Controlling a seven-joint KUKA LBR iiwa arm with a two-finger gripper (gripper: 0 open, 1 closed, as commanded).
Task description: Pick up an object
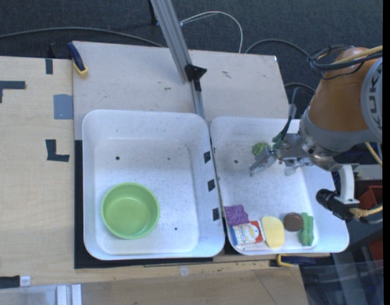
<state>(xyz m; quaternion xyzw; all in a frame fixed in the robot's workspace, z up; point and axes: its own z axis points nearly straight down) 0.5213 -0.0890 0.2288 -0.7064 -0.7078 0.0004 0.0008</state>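
My gripper (pixel 272 165) hangs over the middle of the right bin (pixel 236 135), its two grey fingers spread open with nothing between them. A small green leafy object (pixel 260 149) lies just beyond the left fingertip (pixel 255 166), beside it rather than between the fingers. Along the right bin's front edge sit a purple piece (pixel 235 213), a red and white packet (pixel 247 233), a yellow lump (pixel 273 231), a brown round piece (pixel 293 221) and a green piece (pixel 306 229).
A lime green bowl (pixel 130 210) sits in the front left corner of the left bin (pixel 144 132). A grey metal pole (pixel 176 33) slants down to the divide between the bins. Cables trail across the dark floor behind the bench.
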